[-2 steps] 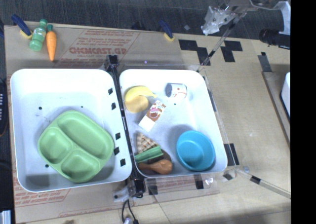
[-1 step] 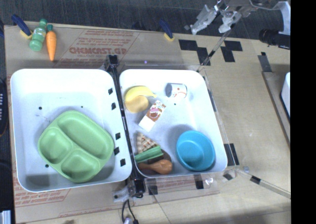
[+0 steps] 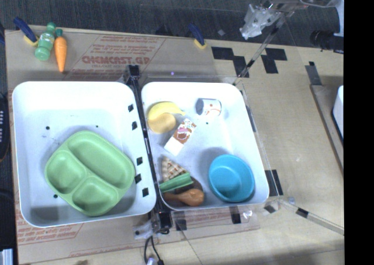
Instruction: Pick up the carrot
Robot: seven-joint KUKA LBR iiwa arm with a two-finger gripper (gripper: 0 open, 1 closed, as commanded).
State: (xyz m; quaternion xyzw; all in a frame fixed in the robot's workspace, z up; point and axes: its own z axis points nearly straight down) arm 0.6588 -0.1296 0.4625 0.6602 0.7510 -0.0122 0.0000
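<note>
— Where's the carrot (image 3: 61, 53)? I was looking in the bins.

— It isn't in either one. It's lying on the table (image 3: 292, 118) at the far left, outside the left bin (image 3: 23, 141), pointing its tip towards us, touching a small green bottle-shaped toy (image 3: 44, 44) on its left.

— And the arm?

— Way over at the far right, high above the table. The end effector (image 3: 257, 21) hangs there beyond the right bin's (image 3: 248, 124) far corner — well apart from the carrot, with both bins' width between them. Whether it's released or clenched I cannot tell from here; it's a pale blur.

— So nothing's started, really.

— I'd say it's at the approach stage at most. Next it would need to travel left along the far side, past both bins, line up across the carrot's body and come down on it there.

— Anything in the way?

— The green toy is the worry, pressed right against the carrot. A sloppy descent could catch that instead. The green tray (image 3: 87, 170), blue bowl (image 3: 231, 177) and the rest don't matter.
</note>
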